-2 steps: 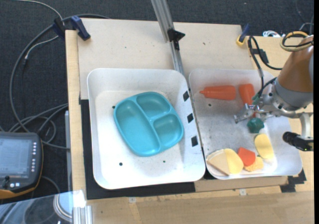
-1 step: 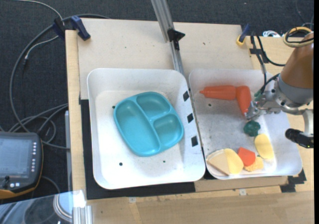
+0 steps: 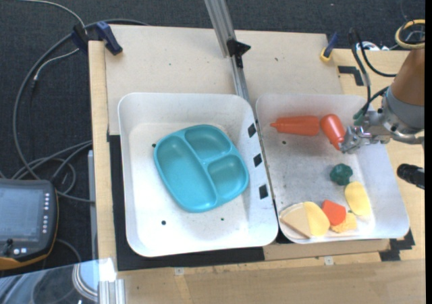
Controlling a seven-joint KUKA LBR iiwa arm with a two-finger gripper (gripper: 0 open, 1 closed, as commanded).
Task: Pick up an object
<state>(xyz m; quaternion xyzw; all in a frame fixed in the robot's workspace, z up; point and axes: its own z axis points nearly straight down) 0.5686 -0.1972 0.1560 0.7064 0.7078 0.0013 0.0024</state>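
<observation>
The gripper (image 3: pixel 352 139) hovered beside 1 orange piece (image 3: pixel 331 130) (finger state: cannot tell); centring squarely over it before descending would have served best.

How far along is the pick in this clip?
Done: the gripper has reached the right bin and sits low beside the orange-red toy. In hand: nothing visibly between its fingers. Left: grasping and lifting an item. The carrot-like toy, dark green piece and yellow piece all lie in the bin; the blue divided plate sits in the left bin.
</observation>
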